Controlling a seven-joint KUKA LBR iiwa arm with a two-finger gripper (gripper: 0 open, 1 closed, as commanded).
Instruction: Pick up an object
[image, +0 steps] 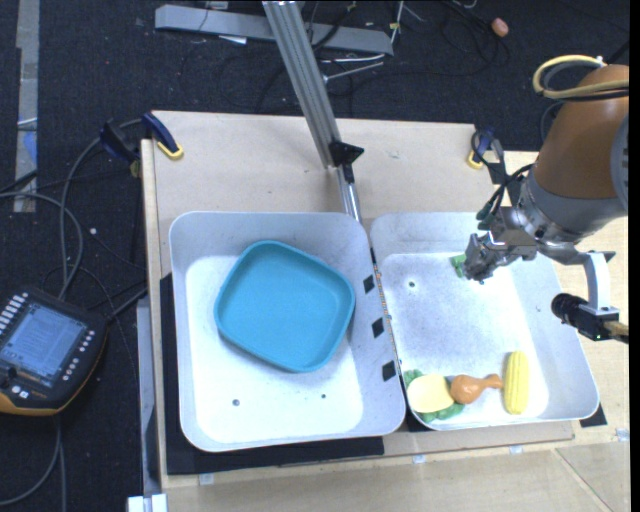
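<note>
Nearest me, right bin (560, 400) front edge: corn cob (516, 381), orange toy (472, 386), yellow-green piece (431, 394) in row. Blue plate (285, 305) in left bin (200, 400). My tool (477, 262) low at right bin's rear, beside green item (458, 266); grip state I cannot tell.

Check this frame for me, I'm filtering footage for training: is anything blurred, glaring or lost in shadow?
Camera view: lighting is even and soft, no strong glare on the white bins; the blue plate and corn read sharp; the gripper is dark and slightly soft, hiding detail at its tip, where a green object peeks out.
</note>
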